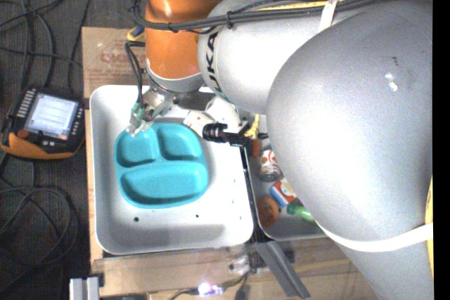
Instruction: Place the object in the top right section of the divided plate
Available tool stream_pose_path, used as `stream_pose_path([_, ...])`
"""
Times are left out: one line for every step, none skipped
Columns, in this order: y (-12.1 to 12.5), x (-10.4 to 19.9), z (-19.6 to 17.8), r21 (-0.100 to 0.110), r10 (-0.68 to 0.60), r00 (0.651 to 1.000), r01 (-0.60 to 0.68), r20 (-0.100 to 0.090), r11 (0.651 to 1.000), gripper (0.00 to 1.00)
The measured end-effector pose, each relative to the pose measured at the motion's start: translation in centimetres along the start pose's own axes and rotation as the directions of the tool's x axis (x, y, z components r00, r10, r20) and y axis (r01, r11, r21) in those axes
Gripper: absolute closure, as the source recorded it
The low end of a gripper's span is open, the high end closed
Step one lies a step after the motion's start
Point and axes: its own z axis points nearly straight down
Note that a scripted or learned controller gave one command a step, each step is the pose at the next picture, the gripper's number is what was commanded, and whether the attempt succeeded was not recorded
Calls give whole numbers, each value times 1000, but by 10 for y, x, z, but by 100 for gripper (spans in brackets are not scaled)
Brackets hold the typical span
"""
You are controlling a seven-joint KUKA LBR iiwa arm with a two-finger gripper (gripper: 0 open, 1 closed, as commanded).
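A grey robot arm point(330, 102) with an orange band point(176, 24) reaches in from the right over two shallow white bins on a wooden bench point(105, 53). Its bulk covers the upper right of the scene and most of the right bin point(271, 225).

The gripper point(139, 121) hangs over the far left corner of a blue divided plate point(164, 166), its tip at the plate's rim, above the upper left section. Whether the fingers are spread or closed cannot be told, and nothing can be made out between them.

The plate lies in the left bin point(105, 221), towards the bin's far side. A band of bare white floor runs along the near wall and a narrower strip along the left wall. The plate's upper right section is open to view, with a black fitting point(223, 133) on the arm just beside its far right edge.

In the strip of the right bin that shows below the arm lie several small items: a can point(269, 164), a red, white and blue package point(283, 192), a brown round thing point(268, 208) and something green point(299, 211). Which of them is the object to be moved cannot be told.

An orange-edged handheld control unit point(43, 123) rests on the dark floor to the left, well apart from the bench, among loose cables point(42, 17).
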Motion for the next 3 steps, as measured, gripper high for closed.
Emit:
stream_pose_path([31, -27, -15, -1, -197, 980, 197, 2, 980, 100])
stream_pose_path([-34, 21, 38, -1, -281, 960, 281, -3, 960, 100])
stream_pose_path([-79, 85, -2, -2, -237, 971, 237, -6, 971, 100])
